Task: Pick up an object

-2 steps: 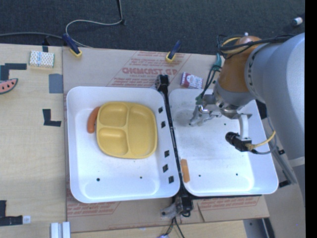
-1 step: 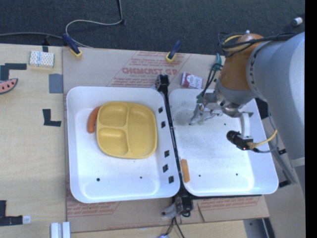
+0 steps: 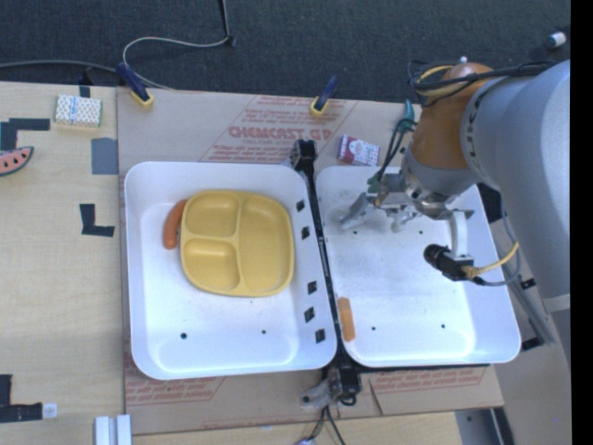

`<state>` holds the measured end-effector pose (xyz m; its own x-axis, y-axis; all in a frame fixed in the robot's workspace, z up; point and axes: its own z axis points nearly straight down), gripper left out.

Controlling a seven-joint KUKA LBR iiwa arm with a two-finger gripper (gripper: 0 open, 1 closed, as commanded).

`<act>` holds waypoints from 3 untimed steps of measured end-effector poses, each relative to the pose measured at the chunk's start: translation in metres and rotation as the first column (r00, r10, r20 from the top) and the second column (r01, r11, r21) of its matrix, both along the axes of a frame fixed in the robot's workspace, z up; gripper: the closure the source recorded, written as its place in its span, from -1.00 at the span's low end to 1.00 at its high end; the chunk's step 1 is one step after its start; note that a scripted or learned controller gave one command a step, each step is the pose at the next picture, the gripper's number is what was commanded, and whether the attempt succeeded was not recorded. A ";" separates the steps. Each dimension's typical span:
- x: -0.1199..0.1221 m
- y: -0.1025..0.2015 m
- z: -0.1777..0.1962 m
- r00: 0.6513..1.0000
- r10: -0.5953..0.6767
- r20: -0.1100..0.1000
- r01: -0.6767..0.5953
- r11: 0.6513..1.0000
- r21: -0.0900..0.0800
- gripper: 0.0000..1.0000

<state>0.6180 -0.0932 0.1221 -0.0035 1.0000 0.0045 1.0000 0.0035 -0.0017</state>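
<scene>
Cardboard sheet (image 3: 269, 133) under the bins: red print near its far edge reads roughly "CHEMCAST GP", slanted; smaller red lines above and below it too small to read. More red print along the cardboard's near edge, below both bins, not legible. Small red-and-white packet (image 3: 357, 151) beside the far edge of the right bin (image 3: 417, 341) carries markings; too blurred to read.

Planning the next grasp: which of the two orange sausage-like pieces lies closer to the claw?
The orange piece in the right bin's lower left corner; the other lies beside the yellow tray in the left bin.
</scene>
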 end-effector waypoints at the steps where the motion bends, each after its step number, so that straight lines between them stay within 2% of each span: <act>1: 0.042 -0.017 -0.027 1.000 -0.001 0.000 0.001 1.000 -0.004 -1.00; 2: 0.051 0.042 0.063 1.000 -0.001 0.003 0.001 1.000 -0.004 -1.00; 3: 0.050 0.076 0.062 1.000 -0.002 0.001 0.002 1.000 -0.005 -1.00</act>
<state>0.6681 -0.0168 0.1840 -0.0018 1.0000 -0.0005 1.0000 0.0018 -0.0012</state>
